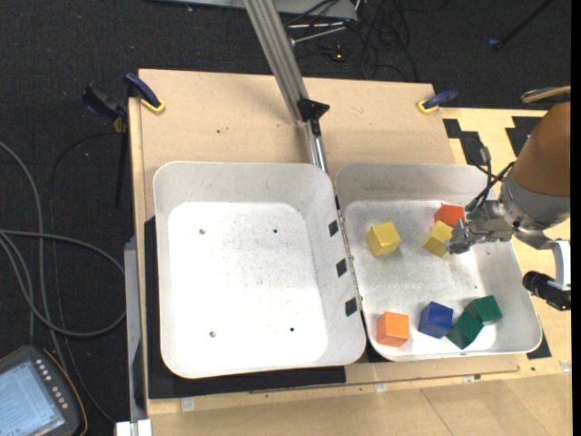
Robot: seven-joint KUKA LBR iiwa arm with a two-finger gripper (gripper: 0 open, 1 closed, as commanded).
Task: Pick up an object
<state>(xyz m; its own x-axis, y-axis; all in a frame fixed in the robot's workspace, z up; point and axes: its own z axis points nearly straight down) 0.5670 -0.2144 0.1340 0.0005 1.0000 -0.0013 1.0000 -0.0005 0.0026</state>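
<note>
The arm is reaching in from the right edge of the camera view, and its end effector (465,234) is sitting low over the right bin (413,189), at that bin's upper right part. Right there two blocks are lying close together: a yellow block (438,239) just to the left of the end effector, touching it or nearly so, and an orange-red block (448,214) just above and behind the yellow one. The yellow block is looking like the likeliest thing to be picked, since it is lying immediately on the far side of the tool from the arm, toward the bin's middle; a grasp would call for only a slight shift leftward. Whether the tool is closed, spread, or already gripping the block, I cannot tell, because the wrist and cabling are crowding that spot. The block is roughly cube-shaped and slightly tilted, so no long axis is mattering here. Other candidates are lying well apart: a second yellow cube (384,238) further left, and along the near edge an orange cube (393,327), a blue cube (436,319) and two green blocks (477,320). The left bin (182,175) is resting beside it on the tabletop (227,116).
</note>
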